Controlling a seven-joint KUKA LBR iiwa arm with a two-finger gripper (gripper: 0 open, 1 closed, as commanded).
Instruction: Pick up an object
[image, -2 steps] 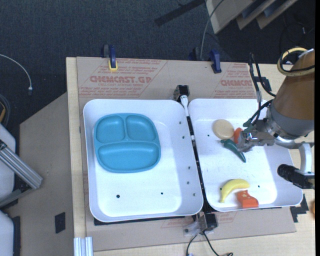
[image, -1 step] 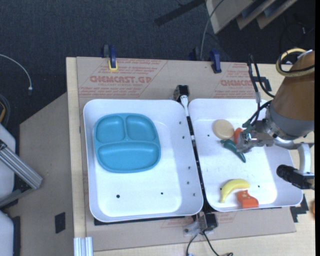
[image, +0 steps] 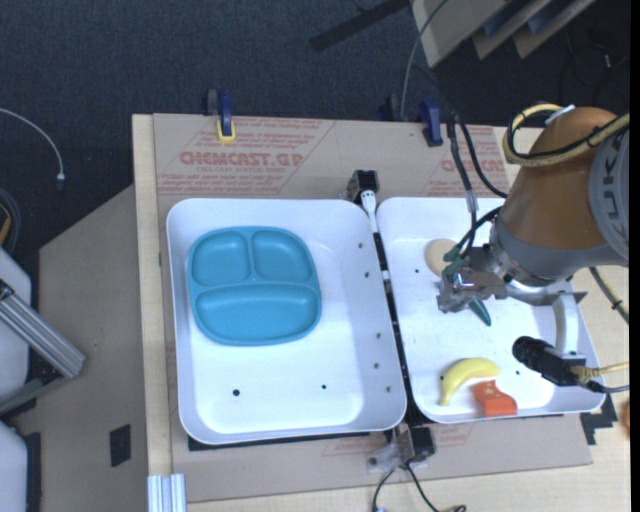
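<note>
— What's sitting there, biggest first?

— A brown printed board (image: 300, 150) is lying under everything, with 2 blue clamps (image: 222, 108) gripping its far edge. On it, 2 shallow white plastic bins are sitting side by side, the left bin (image: 290, 385) and the right bin (image: 420, 340) touching along the middle.

— And the robot?

— The grey arm with the orange band (image: 565, 190) is reaching in from the right and hanging over the right bin. Its metal gripper (image: 460, 295) is pointing down over that bin's middle.

— Spread or pressed together?

— I'm not managing to tell from here; the wrist is covering too much of it.

— What's lying in the bins?

— A blue plastic plate with 3 compartments (image: 256, 285) is resting flat in the left bin, toward its far left. In the right bin, a yellow curved banana (image: 468, 376) is lying near the front edge, apart from the gripper, and a small orange-red chunk (image: 494, 399) is sitting just beside its right end. A pale beige round piece (image: 438, 256) is lying just beside the gripper on the far side. A thin dark teal sliver (image: 483, 312) is showing just under the gripper; whether it's being held, I can't tell.
</note>
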